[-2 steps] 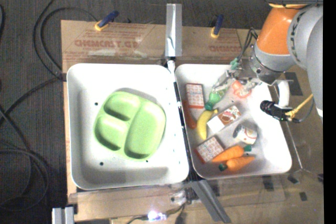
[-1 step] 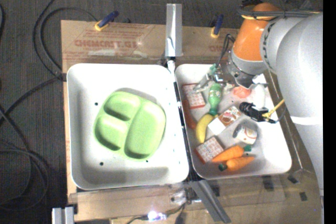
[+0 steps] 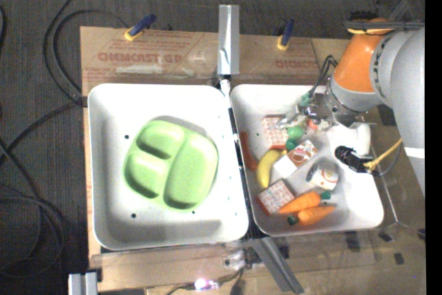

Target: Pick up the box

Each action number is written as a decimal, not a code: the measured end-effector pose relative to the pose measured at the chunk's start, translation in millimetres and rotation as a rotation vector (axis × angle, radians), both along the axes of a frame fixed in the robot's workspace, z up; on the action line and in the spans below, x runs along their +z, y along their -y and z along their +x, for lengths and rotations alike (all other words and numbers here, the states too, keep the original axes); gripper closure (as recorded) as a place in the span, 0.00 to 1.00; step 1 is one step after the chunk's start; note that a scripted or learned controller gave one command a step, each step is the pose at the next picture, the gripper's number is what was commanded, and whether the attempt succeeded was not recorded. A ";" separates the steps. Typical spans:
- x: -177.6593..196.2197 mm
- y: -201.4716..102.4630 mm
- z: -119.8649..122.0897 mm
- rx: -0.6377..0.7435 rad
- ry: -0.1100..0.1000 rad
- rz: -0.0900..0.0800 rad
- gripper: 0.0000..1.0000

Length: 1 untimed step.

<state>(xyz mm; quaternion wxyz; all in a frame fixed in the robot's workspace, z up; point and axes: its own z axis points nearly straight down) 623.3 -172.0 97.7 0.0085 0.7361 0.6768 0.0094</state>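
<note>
Three small boxes lie in the right bin (image 3: 373,217). A red-and-white patterned box (image 3: 272,132) sits near the bin's back left. A second patterned box (image 3: 276,197) lies at the front. A white box with an orange label (image 3: 297,156) rests in the middle. My gripper (image 3: 309,110) hangs low over the back of the right bin, just right of the first patterned box and above a small green item (image 3: 295,132). I see nothing held in it.
Around the boxes lie a yellow banana (image 3: 267,168), two carrots (image 3: 301,202), a white and orange can (image 3: 323,177) and a red strip (image 3: 243,146). The left bin (image 3: 103,114) holds a green divided plate (image 3: 173,164). A metal post (image 3: 228,38) stands behind the bins.
</note>
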 end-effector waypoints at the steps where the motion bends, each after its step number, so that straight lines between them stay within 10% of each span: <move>1: -6.8 -11.0 43.9 -0.309 -0.041 0.006 0.00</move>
